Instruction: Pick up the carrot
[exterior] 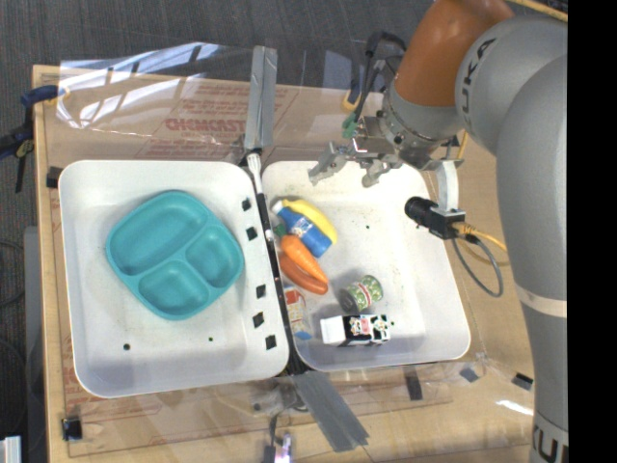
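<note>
while the tool (349, 168) hovers open, the carrot (303, 266) lies well apart.

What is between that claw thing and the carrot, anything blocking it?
Nothing visible lies in the open stretch of bin floor between the gripper and the carrot. But a blue and yellow toy lies right against the carrot's upper end, and the bin's left wall is close beside it, so the grasp looks crowded.

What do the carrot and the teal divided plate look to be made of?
The carrot looks like smooth molded plastic, a toy: even orange, with a soft sheen along its top. The teal divided plate also looks like plastic, matte to satin, one uniform colour with rounded molded compartment ridges. Neither material can be confirmed from appearance alone.
</note>
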`<act>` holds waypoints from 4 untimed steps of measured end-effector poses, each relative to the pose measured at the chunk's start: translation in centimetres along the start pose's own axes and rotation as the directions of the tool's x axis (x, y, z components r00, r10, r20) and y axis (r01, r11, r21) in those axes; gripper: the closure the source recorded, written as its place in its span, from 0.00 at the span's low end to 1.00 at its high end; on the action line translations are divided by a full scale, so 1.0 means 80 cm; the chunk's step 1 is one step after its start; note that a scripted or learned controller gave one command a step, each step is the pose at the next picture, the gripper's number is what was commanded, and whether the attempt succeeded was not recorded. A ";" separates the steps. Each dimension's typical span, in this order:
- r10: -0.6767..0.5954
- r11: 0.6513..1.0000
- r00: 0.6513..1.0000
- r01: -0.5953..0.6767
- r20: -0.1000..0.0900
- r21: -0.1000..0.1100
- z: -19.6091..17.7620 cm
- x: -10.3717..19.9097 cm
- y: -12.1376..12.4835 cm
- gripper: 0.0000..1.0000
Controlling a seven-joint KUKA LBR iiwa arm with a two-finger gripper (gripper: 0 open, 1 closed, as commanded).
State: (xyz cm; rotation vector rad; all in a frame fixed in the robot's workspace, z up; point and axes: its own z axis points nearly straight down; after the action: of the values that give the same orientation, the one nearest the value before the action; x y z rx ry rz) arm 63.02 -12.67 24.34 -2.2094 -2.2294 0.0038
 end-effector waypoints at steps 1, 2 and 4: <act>-0.318 0.948 0.948 0.318 0.002 -0.002 0.138 0.018 -0.042 0.00; -0.205 0.978 0.978 0.206 0.019 -0.019 0.179 0.008 -0.060 0.00; -0.163 0.987 0.987 0.163 0.002 -0.005 0.120 -0.069 0.002 1.00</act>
State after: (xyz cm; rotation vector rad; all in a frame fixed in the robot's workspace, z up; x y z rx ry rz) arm 63.22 -18.16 14.73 -2.0220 -2.4060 -0.0008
